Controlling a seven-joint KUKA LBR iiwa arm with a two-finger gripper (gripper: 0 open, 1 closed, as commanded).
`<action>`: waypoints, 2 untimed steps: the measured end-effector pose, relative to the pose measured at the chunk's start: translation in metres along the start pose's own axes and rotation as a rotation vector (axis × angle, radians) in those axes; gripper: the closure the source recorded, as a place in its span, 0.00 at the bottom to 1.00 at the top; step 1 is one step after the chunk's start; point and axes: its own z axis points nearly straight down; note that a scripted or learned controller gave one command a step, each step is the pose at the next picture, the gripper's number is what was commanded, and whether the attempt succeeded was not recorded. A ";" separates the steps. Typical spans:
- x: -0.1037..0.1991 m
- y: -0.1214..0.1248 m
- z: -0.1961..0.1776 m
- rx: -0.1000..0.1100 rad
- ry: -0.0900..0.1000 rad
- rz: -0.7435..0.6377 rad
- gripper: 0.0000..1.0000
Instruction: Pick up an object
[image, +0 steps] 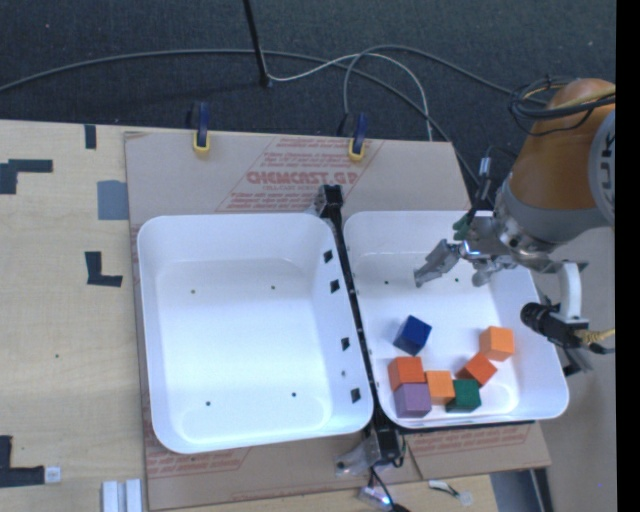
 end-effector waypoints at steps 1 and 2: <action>0.028 -0.028 0.052 0.004 0.001 -0.075 0.00; -0.003 -0.030 0.154 0.007 0.000 0.002 0.00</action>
